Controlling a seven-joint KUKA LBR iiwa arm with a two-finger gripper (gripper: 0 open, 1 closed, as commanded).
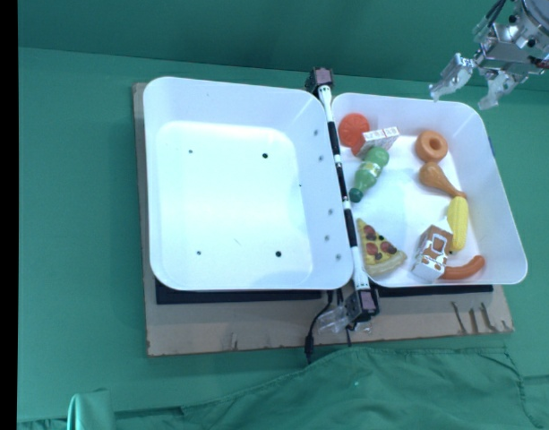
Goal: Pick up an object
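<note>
**The toys are down and to the left of the gripper**

Look at the shiny two-finger gripper [471, 83] at the top right. You can see its two fingers spread wide apart, and there is nothing between them. It hangs up high, over the far right corner of the right white bin [505, 206].

All the toys lie in that right bin. So you must go down and a bit left to reach any of them.

The closest toy is the round orange donut [431, 145]. It sits near the far wall, just below the gripper in the picture. Right beside it is the brown chicken leg [440, 180], which slants down to the right. Next comes the yellow banana [458, 222], and its long side runs almost straight along the right wall.

Farther left you will find the green bottle [369, 173]. It slants, with its cap end toward the strip between the bins. It lies just below the small white box [380, 139] and the round red-orange ball [353, 129].

I think the donut is the easy pick, because it is nearest. It is round, so any turn of the fingers may do. For the banana, you would want the fingers across its thin side.
</note>
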